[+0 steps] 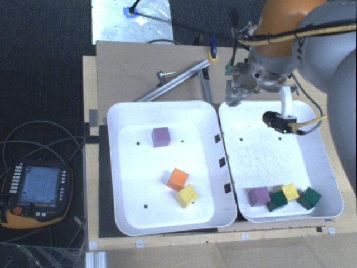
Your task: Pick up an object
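A single fixed camera is mounted above the bench (167, 249) and looks down at a slant, from far enough back to frame both white bins, left bin (120, 166) and right bin (318, 155), in full. The arm (312, 32) enters from the right edge of the view. The floor beyond the bench appears along the top and left.

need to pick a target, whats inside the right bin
Inside the right bin, along its near edge: a purple cube, two dark green cubes and a yellow cube. The arm covers its far right corner.
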You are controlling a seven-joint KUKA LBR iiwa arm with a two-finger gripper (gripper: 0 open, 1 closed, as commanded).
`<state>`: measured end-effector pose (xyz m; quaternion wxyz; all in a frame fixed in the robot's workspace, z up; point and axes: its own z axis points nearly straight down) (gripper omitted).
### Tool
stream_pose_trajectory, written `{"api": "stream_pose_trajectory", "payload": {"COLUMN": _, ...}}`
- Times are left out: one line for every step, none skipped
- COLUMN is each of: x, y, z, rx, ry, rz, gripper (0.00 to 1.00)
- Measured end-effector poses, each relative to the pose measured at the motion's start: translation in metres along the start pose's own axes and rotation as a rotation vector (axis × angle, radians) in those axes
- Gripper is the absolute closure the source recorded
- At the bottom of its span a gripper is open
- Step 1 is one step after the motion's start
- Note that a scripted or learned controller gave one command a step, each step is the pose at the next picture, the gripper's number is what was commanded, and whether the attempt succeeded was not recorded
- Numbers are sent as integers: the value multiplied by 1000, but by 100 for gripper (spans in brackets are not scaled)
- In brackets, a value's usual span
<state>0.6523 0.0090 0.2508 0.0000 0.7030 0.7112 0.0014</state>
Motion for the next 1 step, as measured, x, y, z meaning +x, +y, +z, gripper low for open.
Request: {"api": "stream_pose_trajectory", "payload": {"x": 51, "y": 7, "z": -5, "rx": -1, "ry": 0, "rz": 1, "gripper": 100}}
